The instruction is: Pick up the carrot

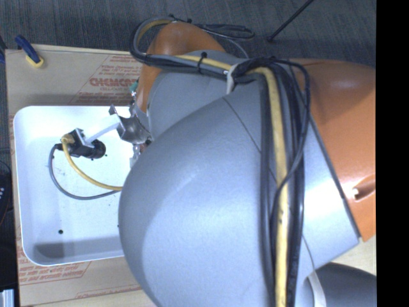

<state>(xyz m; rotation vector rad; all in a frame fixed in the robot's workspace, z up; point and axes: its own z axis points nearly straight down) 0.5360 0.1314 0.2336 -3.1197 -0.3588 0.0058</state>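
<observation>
Camera view: grey arm (211, 190) with orange band across a white bin (35, 200), jaws' spread impossible to tell.

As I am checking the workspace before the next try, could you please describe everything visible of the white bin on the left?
The white bin is shallow, with rounded corners and a low raised rim, and looks like smooth plastic. It lies flat on a brown cardboard sheet with red print. Its left, top and bottom walls show; the grey arm reaches over it and covers its right side. Its floor carries a small dark speck near the lower left, and that corner is shadowed.
</observation>
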